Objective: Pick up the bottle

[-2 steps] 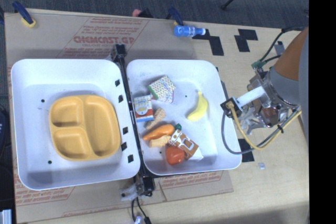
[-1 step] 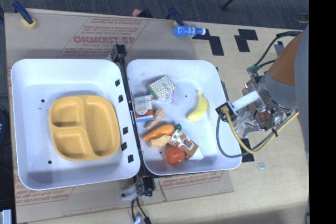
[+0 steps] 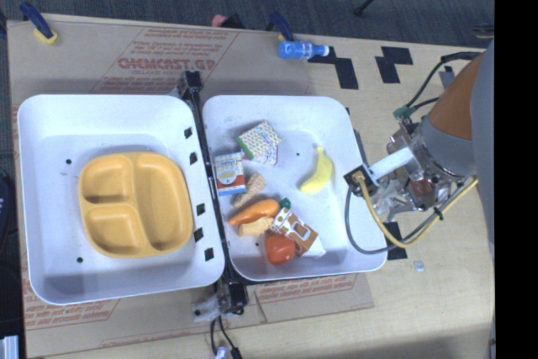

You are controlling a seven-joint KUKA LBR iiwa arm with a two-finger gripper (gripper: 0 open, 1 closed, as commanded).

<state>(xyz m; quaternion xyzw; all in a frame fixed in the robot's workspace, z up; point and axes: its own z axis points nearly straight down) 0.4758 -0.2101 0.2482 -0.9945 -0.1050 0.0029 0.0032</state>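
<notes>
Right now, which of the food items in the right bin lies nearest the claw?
The banana, yellow and curved, alone on the bin's right side; the others cluster further left.

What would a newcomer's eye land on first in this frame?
Probably the yellow divided tray, alone in the left bin. Next, the cluster of small items in the right bin: a banana, a carrot, small cartons. The gripper sits just outside that bin's right rim.

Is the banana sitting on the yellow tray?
No, the banana lies in the right bin, while the yellow tray sits alone in the left bin.
</notes>
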